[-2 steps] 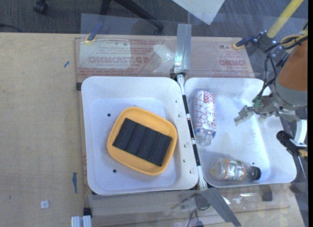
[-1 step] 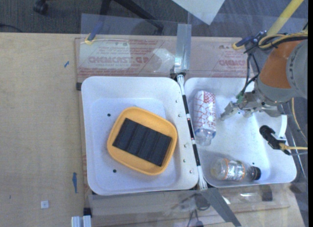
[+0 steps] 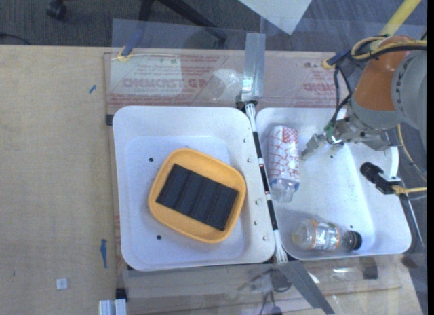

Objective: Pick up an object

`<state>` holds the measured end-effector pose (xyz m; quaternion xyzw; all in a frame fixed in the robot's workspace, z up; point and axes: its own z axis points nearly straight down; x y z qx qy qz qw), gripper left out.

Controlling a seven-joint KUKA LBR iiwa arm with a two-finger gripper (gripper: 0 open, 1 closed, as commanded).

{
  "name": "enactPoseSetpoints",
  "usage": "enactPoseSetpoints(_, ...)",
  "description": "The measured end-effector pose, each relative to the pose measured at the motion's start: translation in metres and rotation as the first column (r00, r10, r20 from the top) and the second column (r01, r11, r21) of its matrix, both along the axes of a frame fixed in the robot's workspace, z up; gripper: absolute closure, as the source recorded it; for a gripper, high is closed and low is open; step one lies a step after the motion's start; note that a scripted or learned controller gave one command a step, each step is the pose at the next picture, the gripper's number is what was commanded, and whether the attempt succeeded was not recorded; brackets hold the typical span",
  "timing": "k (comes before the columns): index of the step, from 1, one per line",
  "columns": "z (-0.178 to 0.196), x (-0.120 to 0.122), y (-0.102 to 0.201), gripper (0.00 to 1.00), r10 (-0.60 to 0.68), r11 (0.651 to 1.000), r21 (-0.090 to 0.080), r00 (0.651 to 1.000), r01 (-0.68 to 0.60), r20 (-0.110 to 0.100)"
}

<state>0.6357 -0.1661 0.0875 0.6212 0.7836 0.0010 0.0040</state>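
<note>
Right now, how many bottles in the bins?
2, both in the right bin. The red-and-white labelled bottle lies along its left wall; the clear bottle with a dark cap lies near its front edge. None seems hidden.

Plastic, wood and metal on the bench

Both white bins, the left bin (image 3: 129, 191) and the right bin (image 3: 380, 229), look like smooth, faintly glossy plastic. The yellow tray (image 3: 161, 183) is matt plastic holding a dull black ribbed pad (image 3: 198, 197). The two bottles, the labelled one (image 3: 284, 159) and the one with the black cap (image 3: 324, 235), are clear, shiny plastic. The bench top (image 3: 47, 171) is pale, unvarnished-looking wood. The arm (image 3: 407, 89) has smooth grey casing and a satin orange band.
</note>
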Motion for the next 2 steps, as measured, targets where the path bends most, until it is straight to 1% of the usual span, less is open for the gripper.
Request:
enactPoseSetpoints(1,0.000,0.000,0.000,0.00,0.000,1.000,0.000,1.000,0.000,0.000)
enactPoseSetpoints(2,0.077,0.032,-0.007,0.00,-0.086,0.996,0.001,0.996,0.086,-0.004)
